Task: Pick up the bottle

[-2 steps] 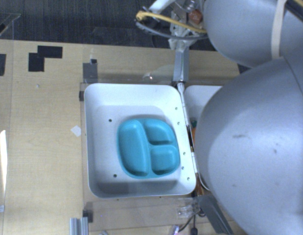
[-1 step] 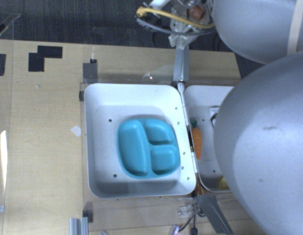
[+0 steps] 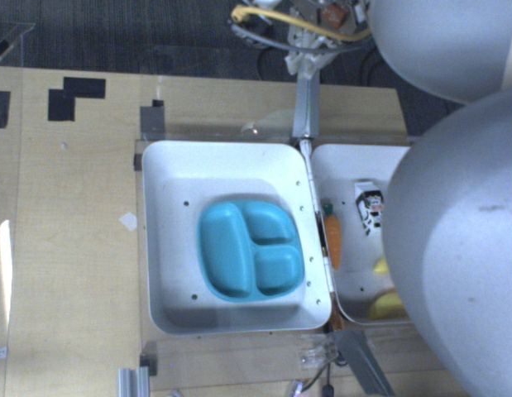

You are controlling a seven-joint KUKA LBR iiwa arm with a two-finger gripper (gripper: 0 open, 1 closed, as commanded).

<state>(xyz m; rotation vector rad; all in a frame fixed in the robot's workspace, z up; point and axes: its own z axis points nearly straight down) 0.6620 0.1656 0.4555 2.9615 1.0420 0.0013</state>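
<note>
Arm [image 3: 454,222] looms over the right bin [image 3: 346,160]; bottle [image 3: 369,208] lies inside it.

The bottle, white with a dark label, lies in the right bin's upper middle, its long axis running roughly up and down the view with a slight tilt; which end is the neck cannot be made out. Just left of it, along the bin's left wall, an orange carrot [image 3: 332,238] lies parallel to that wall, green tip toward the top. Two yellow pieces [image 3: 386,305] sit lower in the bin, partly hidden by the arm. The arm's grey body covers the right side of the view, and its upper link crosses the top right corner; the gripper's state cannot be told. The left bin [image 3: 165,222] holds a blue tray [image 3: 250,249] with three compartments, set at a slight angle.
</note>
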